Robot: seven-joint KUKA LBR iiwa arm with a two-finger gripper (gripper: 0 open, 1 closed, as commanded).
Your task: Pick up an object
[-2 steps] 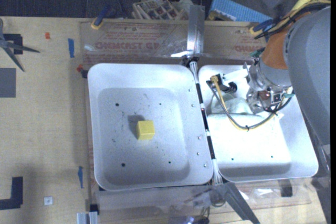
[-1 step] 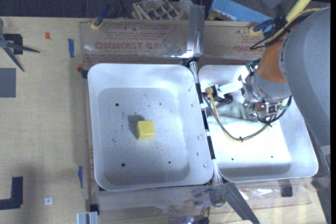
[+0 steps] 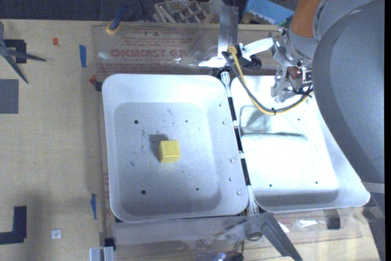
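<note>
End effector (image 3: 292,79), can't tell its grip state, sits over the right bin; small yellow plastic cube (image 3: 170,151) lies toward 8 o'clock.

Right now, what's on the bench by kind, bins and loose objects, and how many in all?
White bins: 2, left bin and right bin
Yellow blocks: 1, the yellow block on the left bin's floor
Total: 3
</note>
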